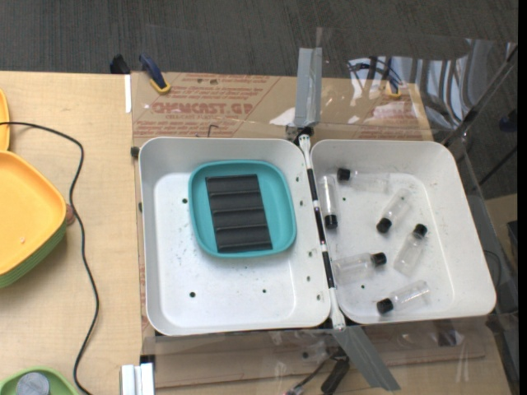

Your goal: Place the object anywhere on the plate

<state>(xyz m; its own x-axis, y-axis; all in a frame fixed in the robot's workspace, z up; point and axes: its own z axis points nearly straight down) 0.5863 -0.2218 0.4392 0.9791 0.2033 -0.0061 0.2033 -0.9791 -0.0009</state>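
A teal square plate (284, 208) lies in the left white bin (165, 245), with a dark ribbed insert (238, 212) covering its middle. In the right white bin (469, 245) lie several clear vials with black caps, for example one (328, 202) by the bin's left wall, one (392, 212) near the middle, one (410, 248) further right and one (402, 296) near the front. All of them lie on their sides, apart from the plate.
Stacked yellow and green dishes (25, 220) sit on the wooden bench at far left, with a black cable (81, 220) looping past them. Brown cardboard (214, 105) lies behind the bins. A grey upright post (308, 89) stands at the back between the bins.
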